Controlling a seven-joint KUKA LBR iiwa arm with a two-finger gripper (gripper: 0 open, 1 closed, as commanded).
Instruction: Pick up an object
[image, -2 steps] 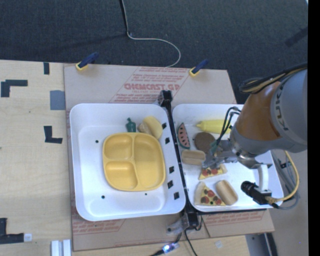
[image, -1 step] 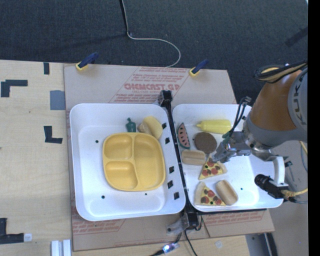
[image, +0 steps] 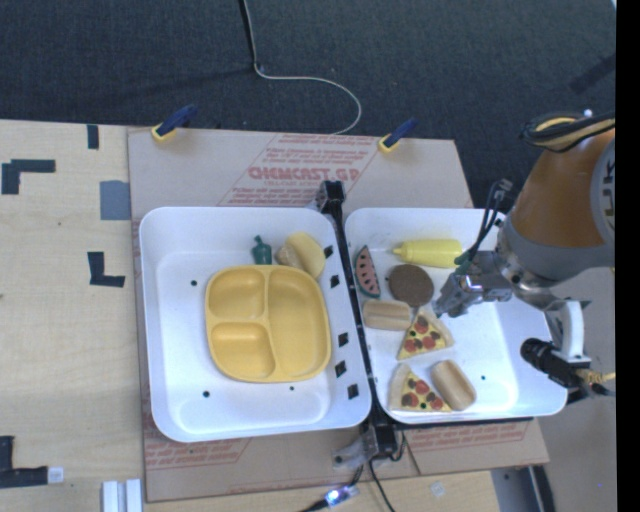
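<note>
Gripper hangs low over right bin, just right of brown patty and above pizza slice — likely lining up pick. Finger spread: cannot tell. Toy food clustered at bin's left side — yellow tray in left bin.

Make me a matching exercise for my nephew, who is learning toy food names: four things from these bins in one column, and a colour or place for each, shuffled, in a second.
Things:
1. divided plate
2. corn cob
3. watermelon slice
4. hot dog

Descriptions:
A. near the front edge of the right bin
B. red with a green rind, next to the wall between the bins
C. yellow, in the left bin
D. yellow, at the back of the right bin

Pairs: 1-C, 2-D, 3-B, 4-A
</note>
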